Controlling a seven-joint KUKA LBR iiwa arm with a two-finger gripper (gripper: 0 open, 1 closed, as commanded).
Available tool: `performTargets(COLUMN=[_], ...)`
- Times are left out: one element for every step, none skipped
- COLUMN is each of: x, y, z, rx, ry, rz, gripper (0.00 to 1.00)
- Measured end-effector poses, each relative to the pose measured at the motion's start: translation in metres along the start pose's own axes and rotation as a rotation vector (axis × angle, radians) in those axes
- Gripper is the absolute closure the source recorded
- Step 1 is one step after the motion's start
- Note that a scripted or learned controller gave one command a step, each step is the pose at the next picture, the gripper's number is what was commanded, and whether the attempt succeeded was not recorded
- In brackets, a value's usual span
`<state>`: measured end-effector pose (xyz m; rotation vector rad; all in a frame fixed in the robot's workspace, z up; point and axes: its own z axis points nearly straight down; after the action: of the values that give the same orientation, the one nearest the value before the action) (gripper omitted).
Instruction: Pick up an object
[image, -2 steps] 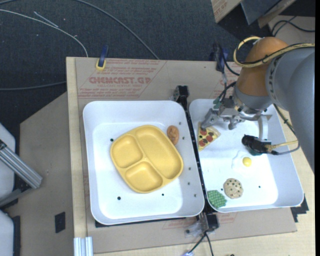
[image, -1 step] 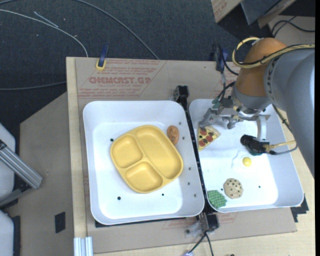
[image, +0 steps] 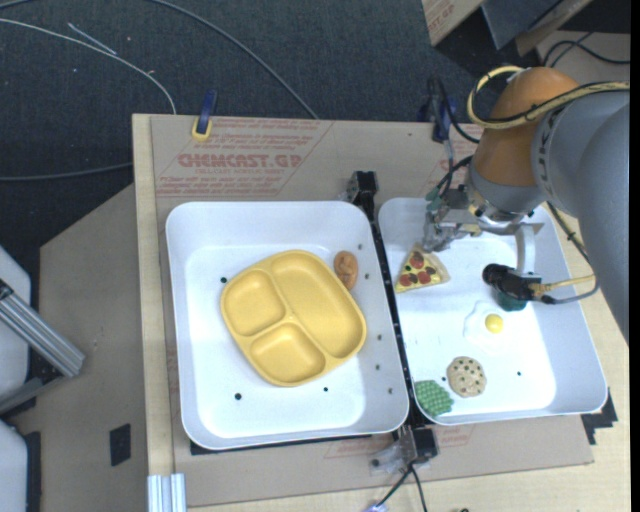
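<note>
In the right bin (image: 560, 385), a toy pizza slice (image: 421, 271) lies near the left wall. My gripper (image: 437, 238) hangs just above the slice's far edge, at the bin's back left, with nothing visibly held. Further forward in the same bin lie a fried egg (image: 489, 322), a round cookie (image: 466, 376) and a green piece (image: 433, 397) near the front left corner.
The left bin (image: 195, 400) holds a yellow divided plate (image: 292, 316), with a small brown food piece (image: 345, 267) beside its far right edge. The wall between the two bins runs just left of the pizza slice. The arm (image: 520, 140) comes in from the upper right.
</note>
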<state>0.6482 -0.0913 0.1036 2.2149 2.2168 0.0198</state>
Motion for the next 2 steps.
performTargets(x=[-0.004, -0.001], y=[-0.005, -0.001], z=[-0.046, -0.109], rx=[0.011, 0.009], ry=[-0.005, -0.004], rz=[0.002, 0.000], gripper=[1.00, 1.00])
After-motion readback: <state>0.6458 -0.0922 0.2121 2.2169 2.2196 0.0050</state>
